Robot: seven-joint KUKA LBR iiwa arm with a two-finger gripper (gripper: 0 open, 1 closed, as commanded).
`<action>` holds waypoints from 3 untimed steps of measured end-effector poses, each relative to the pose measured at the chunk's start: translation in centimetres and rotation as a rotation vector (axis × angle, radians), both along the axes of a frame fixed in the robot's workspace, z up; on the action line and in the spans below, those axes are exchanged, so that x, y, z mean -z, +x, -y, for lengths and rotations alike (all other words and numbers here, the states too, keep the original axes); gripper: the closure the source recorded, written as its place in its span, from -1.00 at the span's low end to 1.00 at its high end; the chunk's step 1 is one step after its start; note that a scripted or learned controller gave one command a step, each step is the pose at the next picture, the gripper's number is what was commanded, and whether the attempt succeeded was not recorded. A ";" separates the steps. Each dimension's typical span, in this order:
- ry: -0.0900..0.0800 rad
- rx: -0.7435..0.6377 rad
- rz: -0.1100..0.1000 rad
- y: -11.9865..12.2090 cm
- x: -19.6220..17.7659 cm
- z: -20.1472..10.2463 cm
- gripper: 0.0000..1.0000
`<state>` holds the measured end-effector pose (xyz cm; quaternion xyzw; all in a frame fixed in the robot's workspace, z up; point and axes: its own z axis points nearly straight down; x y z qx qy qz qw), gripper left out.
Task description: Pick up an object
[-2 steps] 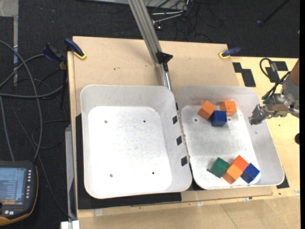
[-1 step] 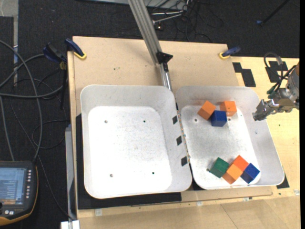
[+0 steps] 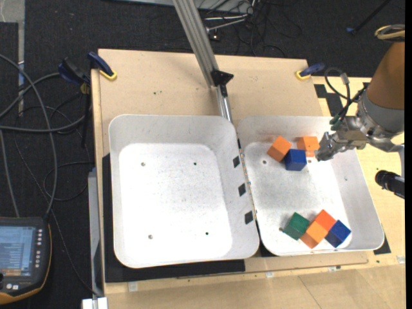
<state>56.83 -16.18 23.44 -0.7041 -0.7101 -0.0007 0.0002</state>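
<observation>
Gripper [image 3: 325, 152] low over the right shallow white plastic bin [image 3: 360, 192], at its far right side; finger state cannot be told from this angle. Just beside it, a small orange cube [image 3: 308, 144], touching a small blue cube [image 3: 295, 159], with a second orange cube [image 3: 279, 148] on that one's left. Likely light, rigid, smooth-faced blocks: grip across two opposite flat faces, squarely. Near the bin's front edge, a green cube [image 3: 297, 225], orange block [image 3: 318, 228] and blue cube [image 3: 338, 232] packed together, harder to separate.
</observation>
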 end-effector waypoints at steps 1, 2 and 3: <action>0.000 0.000 0.002 1.8 -0.7 -4.8 1.00; 0.001 -0.001 -0.001 2.3 -0.1 -10.8 1.00; 0.000 0.001 -0.001 3.2 0.8 -15.6 1.00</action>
